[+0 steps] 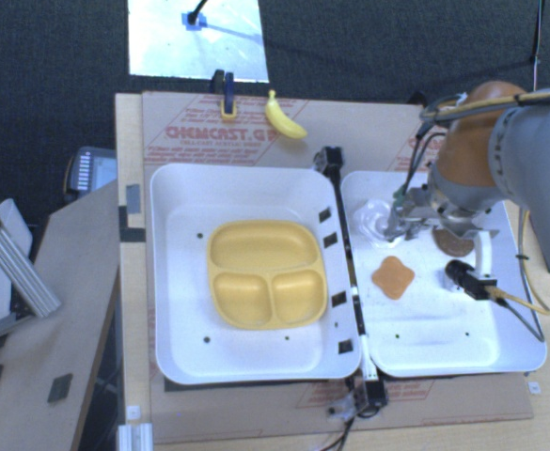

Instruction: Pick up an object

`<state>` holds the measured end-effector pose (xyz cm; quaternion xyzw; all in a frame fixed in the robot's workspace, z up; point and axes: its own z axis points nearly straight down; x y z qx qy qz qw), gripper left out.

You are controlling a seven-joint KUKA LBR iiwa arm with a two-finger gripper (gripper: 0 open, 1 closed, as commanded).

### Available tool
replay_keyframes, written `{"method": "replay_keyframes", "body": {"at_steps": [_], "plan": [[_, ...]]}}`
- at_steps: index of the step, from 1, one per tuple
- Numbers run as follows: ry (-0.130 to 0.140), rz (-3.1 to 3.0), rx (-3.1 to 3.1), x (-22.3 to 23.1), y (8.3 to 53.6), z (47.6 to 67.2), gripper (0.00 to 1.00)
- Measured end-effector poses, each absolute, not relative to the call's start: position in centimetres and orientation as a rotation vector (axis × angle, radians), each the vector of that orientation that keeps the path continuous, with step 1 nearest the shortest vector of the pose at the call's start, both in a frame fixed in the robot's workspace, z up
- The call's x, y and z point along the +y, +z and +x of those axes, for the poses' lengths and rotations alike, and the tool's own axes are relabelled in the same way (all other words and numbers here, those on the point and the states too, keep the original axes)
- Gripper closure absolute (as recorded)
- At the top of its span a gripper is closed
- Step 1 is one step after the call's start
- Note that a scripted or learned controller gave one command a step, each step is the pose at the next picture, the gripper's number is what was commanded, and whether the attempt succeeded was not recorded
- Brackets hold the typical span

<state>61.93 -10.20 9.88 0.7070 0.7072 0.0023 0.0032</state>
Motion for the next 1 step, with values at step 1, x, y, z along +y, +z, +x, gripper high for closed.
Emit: {"method": "replay_keyframes", "body": {"at_steps": [1], "plan": [[0.005,2.217,2.219,-10.55,14.31,62.14,1.0]]}}
